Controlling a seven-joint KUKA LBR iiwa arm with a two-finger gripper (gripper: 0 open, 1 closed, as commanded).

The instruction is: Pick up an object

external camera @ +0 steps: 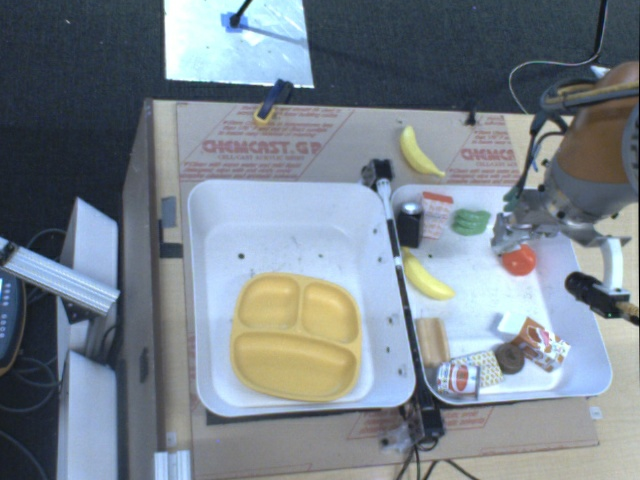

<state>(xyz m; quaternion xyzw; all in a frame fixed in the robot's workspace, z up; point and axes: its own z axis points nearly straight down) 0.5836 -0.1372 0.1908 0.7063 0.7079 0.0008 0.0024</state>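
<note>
So the gripper (512, 236) is down in the right bin (590, 373), at the right side of the frame, sitting right on top of a red tomato-looking thing (519, 261). Honestly can't tell how it's set from this angle. A green piece (468, 221) lies just left of it, and a banana (428, 279) sits near the bin's left wall.
</note>
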